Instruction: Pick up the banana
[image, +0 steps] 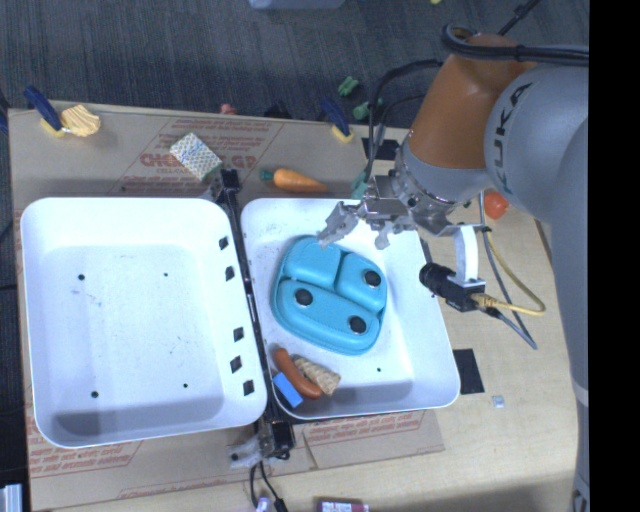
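Observation:
My gripper (358, 232) hangs over the back part of the right bin (425, 385), just above the far edge of a large blue plastic piece (332, 296). Its two grey fingers (335, 226) are spread apart and I see nothing between them, so it is open. The blue piece lies in the middle of the right bin and hides whatever is under it. At the bin's front edge lie a reddish sausage-like toy (296, 372), a small blue block (288, 392) and a tan bread-like piece (320, 377).
The left bin (40, 300) stands beside the right one. An orange carrot toy (296, 181) lies on the cardboard behind the bins, near a patterned packet (195, 154). A yellowish item (80, 122) sits at the far left corner. Cables (510, 300) hang to the gripper's right.

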